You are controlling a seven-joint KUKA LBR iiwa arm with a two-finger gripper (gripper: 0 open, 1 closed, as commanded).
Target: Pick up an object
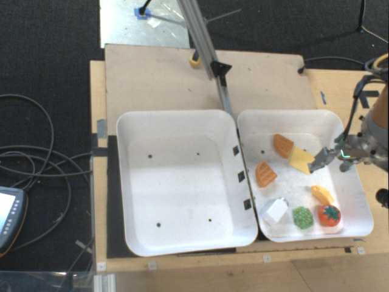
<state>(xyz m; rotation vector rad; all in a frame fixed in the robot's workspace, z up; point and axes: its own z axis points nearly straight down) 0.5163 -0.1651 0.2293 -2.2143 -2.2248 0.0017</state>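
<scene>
Where it reaches into the right bin [349, 181], the gripper [318, 162] touches the yellow block [301, 159]; its grasp and opening are unreadable.

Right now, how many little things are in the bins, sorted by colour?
Orange-brown: 3, at and
Yellow: 1
White: 1
Green: 1
Red: 1
Total: 7, all in the right bin
</scene>
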